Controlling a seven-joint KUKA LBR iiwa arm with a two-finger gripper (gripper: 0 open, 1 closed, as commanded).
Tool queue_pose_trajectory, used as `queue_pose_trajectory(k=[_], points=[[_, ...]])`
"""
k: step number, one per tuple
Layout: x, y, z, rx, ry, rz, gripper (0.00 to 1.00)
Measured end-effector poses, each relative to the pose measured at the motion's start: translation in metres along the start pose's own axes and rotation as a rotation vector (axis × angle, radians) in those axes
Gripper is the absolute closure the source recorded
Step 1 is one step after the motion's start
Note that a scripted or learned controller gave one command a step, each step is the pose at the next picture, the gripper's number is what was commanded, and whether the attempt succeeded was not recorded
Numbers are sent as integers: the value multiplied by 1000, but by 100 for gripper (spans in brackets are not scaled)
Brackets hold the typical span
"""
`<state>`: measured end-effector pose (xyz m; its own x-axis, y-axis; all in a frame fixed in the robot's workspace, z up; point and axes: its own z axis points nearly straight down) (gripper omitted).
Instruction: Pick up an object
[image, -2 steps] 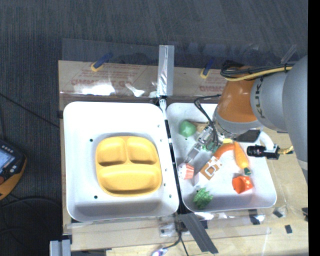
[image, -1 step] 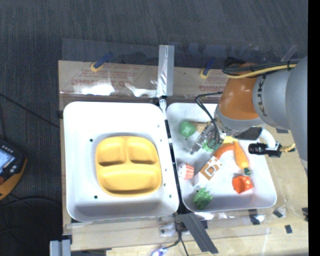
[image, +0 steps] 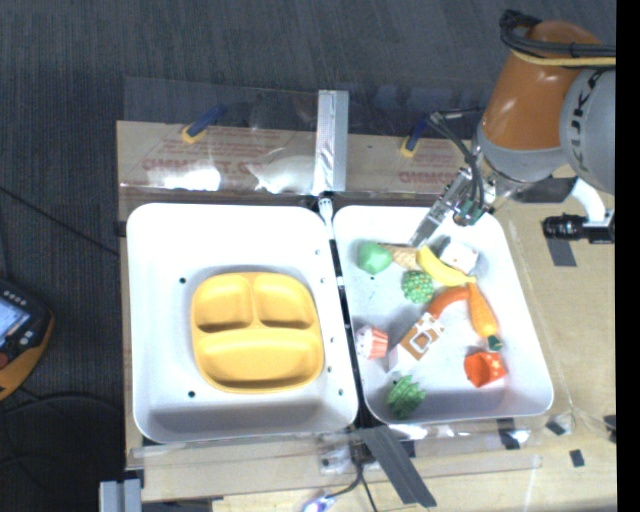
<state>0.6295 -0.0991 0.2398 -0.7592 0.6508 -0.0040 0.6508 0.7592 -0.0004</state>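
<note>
My gripper (image: 432, 222) hangs over the back of the right bin (image: 525, 330), just above a yellow banana (image: 440, 265) and a tan cone-shaped piece (image: 403, 257). To its left lies a green round fruit (image: 374, 257). Lower down lie a green broccoli piece (image: 417, 286), an orange carrot (image: 482, 310), a red-orange pepper strip (image: 448, 298), a small brown and white box (image: 424, 336), a pink cupcake (image: 371, 342), a red bell pepper (image: 485, 367) and another green leafy piece (image: 405, 395). I see nothing held by the gripper.
The left bin (image: 160, 260) holds a yellow divided tray (image: 258, 330). A metal divider (image: 331, 140) stands behind the bins' shared wall. The arm's orange band (image: 535, 90) looms over the back right corner. Blue and yellow clamps (image: 203, 122) sit on the rear board.
</note>
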Motion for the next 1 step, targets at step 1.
queue_pose_trajectory(k=[1], points=[[14,30,8,3,1,-80,100]])
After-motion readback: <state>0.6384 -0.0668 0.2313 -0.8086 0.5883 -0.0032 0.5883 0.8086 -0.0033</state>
